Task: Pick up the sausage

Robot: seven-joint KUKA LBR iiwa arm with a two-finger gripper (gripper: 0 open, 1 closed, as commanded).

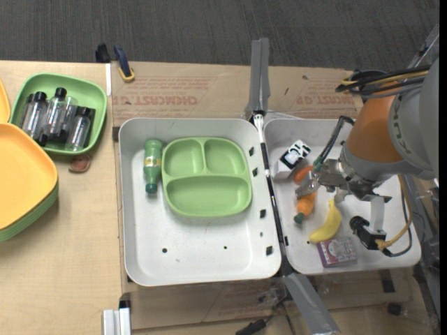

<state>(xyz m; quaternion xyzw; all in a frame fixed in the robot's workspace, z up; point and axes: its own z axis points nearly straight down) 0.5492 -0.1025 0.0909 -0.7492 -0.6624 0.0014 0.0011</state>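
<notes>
Several items crowd the right bin (412, 257). We place the sausage (302, 174) just above the carrot (305, 204), with the claw (312, 185) directly over both; its state we cannot tell. Risk: it takes the carrot or banana (328, 225) instead.

Right bin (412, 257) crowded: carrot (305, 204), banana (328, 223), purple packet (336, 252) close together; left bin's (202, 260) front floor open.

Glossy plastic tray (207, 176) — bins (140, 243) matt, perhaps plastic.
</notes>
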